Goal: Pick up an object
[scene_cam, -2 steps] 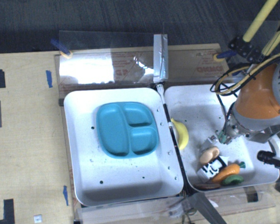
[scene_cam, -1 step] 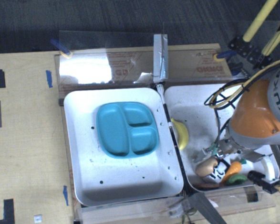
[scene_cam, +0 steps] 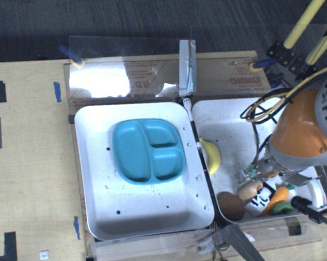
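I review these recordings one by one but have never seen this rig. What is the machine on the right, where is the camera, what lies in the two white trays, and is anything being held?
The camera is fixed above a bench and looks down at a slant. The grey and orange machine is a robot arm reaching in from the picture's right. Its gripper sits low over the right bin, in among the objects; I cannot tell whether it holds anything.

The left bin holds a blue divided plate. In the right bin, a yellow object lies against the divider, a brown rounded object sits near the front wall, and beside it are a tan piece, an orange and green piece and something black and white, all too crowded to name.
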Available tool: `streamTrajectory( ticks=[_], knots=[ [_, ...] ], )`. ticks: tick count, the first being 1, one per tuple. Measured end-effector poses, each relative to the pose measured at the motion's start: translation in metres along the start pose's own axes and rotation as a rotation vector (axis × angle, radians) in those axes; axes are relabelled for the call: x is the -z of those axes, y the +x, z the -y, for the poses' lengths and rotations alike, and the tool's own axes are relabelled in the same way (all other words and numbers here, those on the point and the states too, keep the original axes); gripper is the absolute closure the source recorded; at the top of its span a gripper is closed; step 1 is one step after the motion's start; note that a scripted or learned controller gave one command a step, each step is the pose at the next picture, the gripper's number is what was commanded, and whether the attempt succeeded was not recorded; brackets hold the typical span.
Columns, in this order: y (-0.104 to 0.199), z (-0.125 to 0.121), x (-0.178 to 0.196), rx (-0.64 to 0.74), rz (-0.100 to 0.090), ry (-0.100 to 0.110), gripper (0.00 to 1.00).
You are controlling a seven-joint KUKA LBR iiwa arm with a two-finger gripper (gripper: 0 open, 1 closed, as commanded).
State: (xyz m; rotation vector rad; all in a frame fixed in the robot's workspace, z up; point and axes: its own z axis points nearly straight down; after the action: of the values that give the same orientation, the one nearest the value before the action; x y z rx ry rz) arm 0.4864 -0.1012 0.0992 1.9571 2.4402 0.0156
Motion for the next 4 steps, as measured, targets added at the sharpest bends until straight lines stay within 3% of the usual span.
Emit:
streamTrajectory(
  ticks=[1, 2, 3, 4],
  knots=[
    [0.037, -0.082, 0.088, -0.081, -0.004, 0.007, 1.0],
    [0.035, -0.079, 0.084, -0.085, -0.003, 0.016, 0.0],
    [0.056, -0.078, 0.091, 0.148, -0.006, 0.016, 0.0],
    [-0.004, -0.119, 0.083, 0.183, -0.003, 0.014, 0.0]
  ],
)
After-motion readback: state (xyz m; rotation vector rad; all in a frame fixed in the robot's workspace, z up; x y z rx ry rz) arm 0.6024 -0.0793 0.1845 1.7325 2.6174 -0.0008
